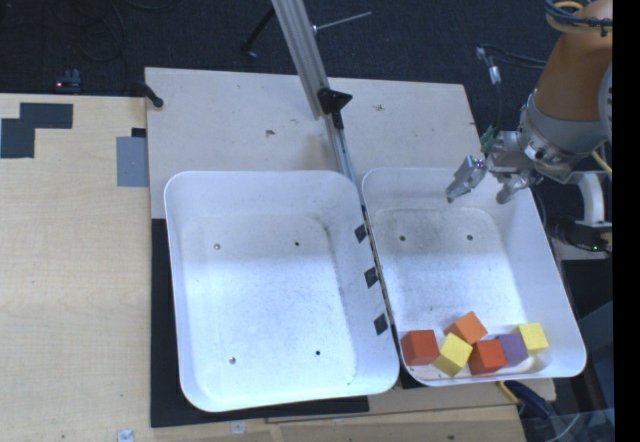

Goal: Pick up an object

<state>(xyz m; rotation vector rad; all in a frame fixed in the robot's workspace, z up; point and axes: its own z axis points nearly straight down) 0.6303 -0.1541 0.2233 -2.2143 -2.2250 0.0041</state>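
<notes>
— Dark floor with cables runs behind a pale bench point(70, 260), doesn't it? What stands on the bench?

— Two shallow white bins side by side: the left bin point(262, 285) and the right bin point(470, 270). A slanted aluminium rail point(300, 40) rises behind the seam between them.

— Where are the blocks?

— All six are bunched in the right bin's near corner, touching or nearly touching: a red block point(420, 346), an orange block point(466, 327), a yellow block point(453, 354), a second red block point(488, 356), a purple block point(512, 347) and a second yellow block point(533, 336).

— And the gripper?

— The gripper point(488, 182) hangs over the right bin's far rim, well apart from the blocks. Its two fingers are spread, with nothing between them.
</notes>
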